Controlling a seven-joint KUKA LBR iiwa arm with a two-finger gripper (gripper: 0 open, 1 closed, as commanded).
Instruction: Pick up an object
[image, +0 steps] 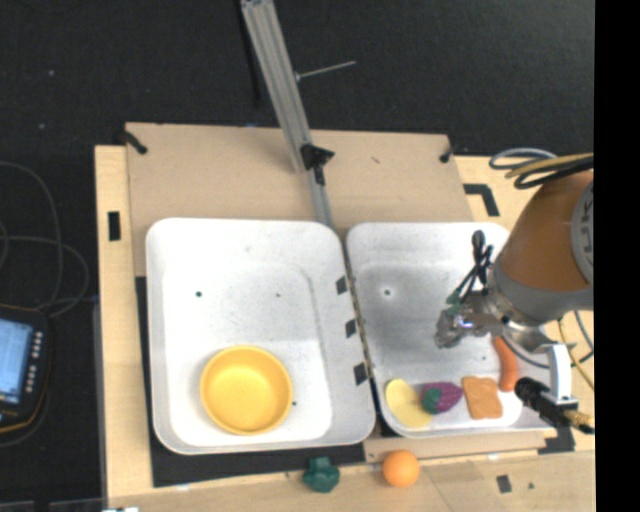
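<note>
My gripper (452, 328) hangs over the middle of the right-hand shallow white plastic bin (400, 262), right of centre in the frame, and I cannot tell from here whether it is released or clenched; nothing shows in its grip. The things I could take lie below it in the frame, along the bin's lower edge: a pale yellow rounded piece (402, 401) at the left, touching a purple lump with a dark green end (437, 398), then a flat orange rectangular block (483, 397) just beside that. A slim orange stick-shaped piece (507, 366) lies against the bin's right wall, close under my wrist.

In the left-hand shallow white bin (240, 270), well apart from me, a round yellow plastic bowl (246, 389) sits in the lower part. On the bench (200, 180) below the bins lie a small dark green object (321, 474) and an orange ball (400, 468), near each other.
</note>
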